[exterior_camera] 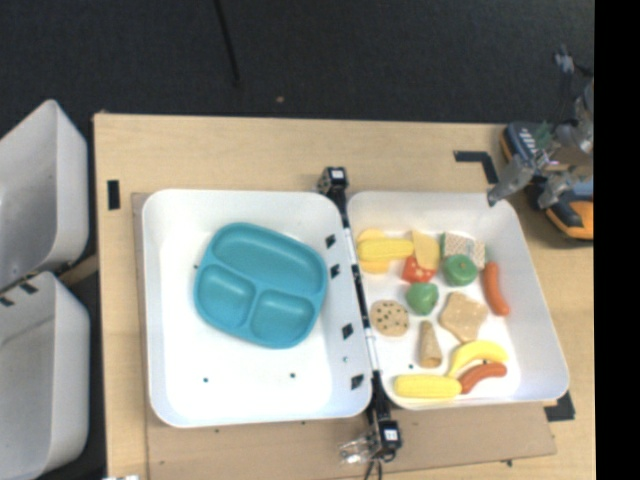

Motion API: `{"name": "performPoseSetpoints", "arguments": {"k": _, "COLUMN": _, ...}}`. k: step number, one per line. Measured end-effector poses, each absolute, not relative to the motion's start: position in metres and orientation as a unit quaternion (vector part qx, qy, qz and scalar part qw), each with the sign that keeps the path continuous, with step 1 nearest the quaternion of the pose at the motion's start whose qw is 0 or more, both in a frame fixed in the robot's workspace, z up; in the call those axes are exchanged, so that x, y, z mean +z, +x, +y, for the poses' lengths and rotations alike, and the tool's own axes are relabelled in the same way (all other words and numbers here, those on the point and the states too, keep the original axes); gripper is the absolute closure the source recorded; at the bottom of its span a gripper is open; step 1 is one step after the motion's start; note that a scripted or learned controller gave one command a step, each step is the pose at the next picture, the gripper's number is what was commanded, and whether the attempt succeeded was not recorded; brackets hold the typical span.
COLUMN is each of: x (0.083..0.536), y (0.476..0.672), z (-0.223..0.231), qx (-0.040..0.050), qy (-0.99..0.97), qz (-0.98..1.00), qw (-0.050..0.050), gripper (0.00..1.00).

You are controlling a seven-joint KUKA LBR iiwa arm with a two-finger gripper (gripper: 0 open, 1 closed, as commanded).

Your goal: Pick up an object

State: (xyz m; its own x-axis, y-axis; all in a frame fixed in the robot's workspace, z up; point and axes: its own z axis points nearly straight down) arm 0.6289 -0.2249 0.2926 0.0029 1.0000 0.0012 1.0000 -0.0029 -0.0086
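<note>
Grey arm (560, 158) hovers beyond right bin's (520, 228) corner; gripper (497, 193) state unclear.

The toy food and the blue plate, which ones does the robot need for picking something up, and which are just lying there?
For the job:
pincer, at the bin's far right corner
toy food in the right bin: corn cob, cookie, banana, carrot

Just lying about:
blue divided plate
left bin, under the plate

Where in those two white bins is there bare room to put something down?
Left bin: bare floor all round the blue tray, widest along the near edge. Right bin: toy food crowds the middle; a bare strip runs along the far wall.
</note>
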Motion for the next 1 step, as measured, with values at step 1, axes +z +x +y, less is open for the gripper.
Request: {"name": "performPoseSetpoints", "arguments": {"k": 1, "x": 0.2991, "y": 0.6307, "z": -0.2244, "qx": -0.0003, "qy": -0.707, "qz": -0.707, "qw": -0.001, "gripper": 0.00}}
